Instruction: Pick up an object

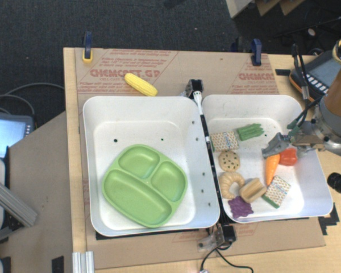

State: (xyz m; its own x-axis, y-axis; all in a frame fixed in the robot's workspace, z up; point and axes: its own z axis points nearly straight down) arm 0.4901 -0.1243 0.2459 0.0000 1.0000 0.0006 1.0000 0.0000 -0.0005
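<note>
- While the gripper (279, 145) hangs low over the right bin (312, 203), camera view puts its tip right at the top of the carrot (271, 170) and beside a red piece (288, 157); whether anything sits between the fingers I cannot tell, and their spread is not readable from this angle.
- Likely target, my guess: carrot or red piece. They touch, so a close could pinch both or squirt one sideways.
- Carrot is tapered and smooth-looking; a grab near the top may slip on lift.
- Clutter risk: patterned block (277, 191), bread roll (251, 189), pretzel (231, 182), cookie (229, 161), purple piece (240, 207) sit near; a nudged carrot shoves into them.
- Green bundle (250, 132) and cracker (225, 140) lie clear of the tip.
- Left bin (96, 124) holds the green tray (144, 183); corn cob (140, 85) lies outside on the board. No interference there.
</note>
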